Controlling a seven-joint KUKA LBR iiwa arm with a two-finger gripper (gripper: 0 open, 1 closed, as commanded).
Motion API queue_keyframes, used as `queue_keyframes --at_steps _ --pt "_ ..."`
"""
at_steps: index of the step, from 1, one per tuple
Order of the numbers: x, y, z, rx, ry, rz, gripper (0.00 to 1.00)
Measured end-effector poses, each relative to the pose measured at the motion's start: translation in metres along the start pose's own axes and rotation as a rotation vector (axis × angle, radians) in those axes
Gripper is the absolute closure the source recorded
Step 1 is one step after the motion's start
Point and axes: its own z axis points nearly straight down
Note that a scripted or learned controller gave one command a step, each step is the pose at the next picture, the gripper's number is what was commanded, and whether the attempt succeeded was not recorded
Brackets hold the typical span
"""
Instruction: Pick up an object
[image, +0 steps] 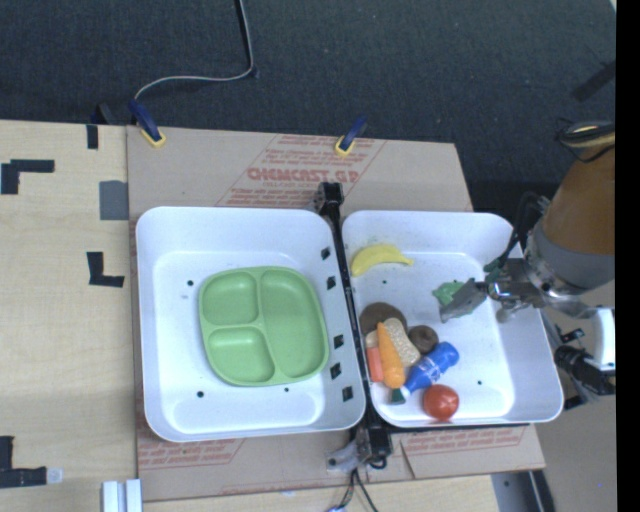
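My gripper (460, 299) reaches in from the right over the middle of the right bin (505, 228). A small green object (447, 292) sits between its fingertips, and the gripper is shut on it. A yellow banana (379, 259) lies to the left at the bin's back. Nearer the front left is a cluster: a brown round piece (379, 317), a beige corn-like piece (403, 343), an orange carrot (389, 358), a blue bottle (432, 365) and a red tomato (440, 402).
The left bin (152, 232) holds a green divided plate (264, 325). A black divider (340, 290) runs between the bins. The arm's grey and orange body (580, 225) stands over the right bin's right rim.
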Motion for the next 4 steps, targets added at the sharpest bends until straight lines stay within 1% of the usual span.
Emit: queue_keyframes --at_steps 1,2,3,4 --pt "0.017 0.043 0.13 -0.014 -0.001 0.001 0.0" --pt "-0.016 0.024 0.14 -0.01 -0.005 0.002 0.0" --pt "-0.015 0.024 0.131 -0.009 -0.003 0.002 1.0" --pt "-0.02 0.008 0.04 -0.002 -0.002 0.001 1.0"
